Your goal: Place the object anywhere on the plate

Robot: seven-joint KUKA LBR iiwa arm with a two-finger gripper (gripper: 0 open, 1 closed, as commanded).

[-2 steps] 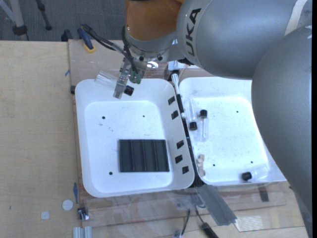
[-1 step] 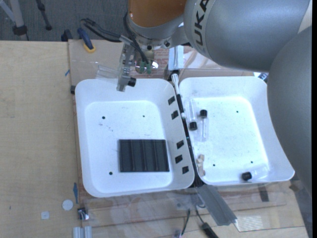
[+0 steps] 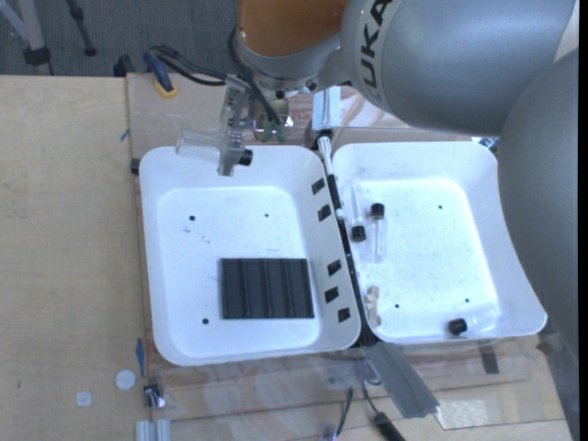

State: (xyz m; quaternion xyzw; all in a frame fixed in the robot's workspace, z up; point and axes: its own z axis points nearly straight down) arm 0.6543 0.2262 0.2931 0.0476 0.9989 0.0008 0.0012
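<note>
Pale wood made up the bench (image 3: pixel 64 246), with grey carpet (image 3: pixel 138 7) behind it. On it we saw two shallow white plastic bins side by side. The grey arm (image 3: pixel 441 44) with its orange band (image 3: pixel 285 7) reached in, and the tool (image 3: pixel 230 159) hung over the far rim of the left bin (image 3: pixel 147 246).

The tool was closed on a clear plastic tube with a black cap (image 3: pixel 197 142). The tube lay roughly level across the grip. Its clear body stuck out on the side of the tool away from the right bin, and its black cap showed on the other side. We judged the grip narrow, no wider than the tube, though the clear plastic was hard to read against the white rim.

The dark ribbed rectangular plate (image 3: pixel 266 288) lay flat on the floor of the left bin, nearer the camera than the tool and well apart from it. Nothing rested on it.

Beyond the divider, on the arm's side of the tool, the right bin (image 3: pixel 413 159) held two more clear capped vials (image 3: pixel 375 214) close together. A third black-capped vial (image 3: pixel 457 326) lay at its near corner, far from the tool.
</note>
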